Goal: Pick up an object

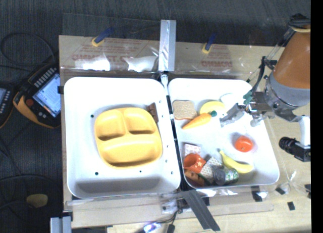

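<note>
tomato [244,144] below end effector [241,114] (apart)

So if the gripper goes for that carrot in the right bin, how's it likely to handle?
The carrot looks like a smooth toy, so probably stiff and light. Its tapered, rounded shape may roll or slip from a pinch. It lies against the bread slice and lemon, so a push would likely nudge them.

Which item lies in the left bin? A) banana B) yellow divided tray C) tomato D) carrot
B: the yellow divided tray lies in the left bin, while the banana, carrot and tomato all lie in the right bin.
</note>
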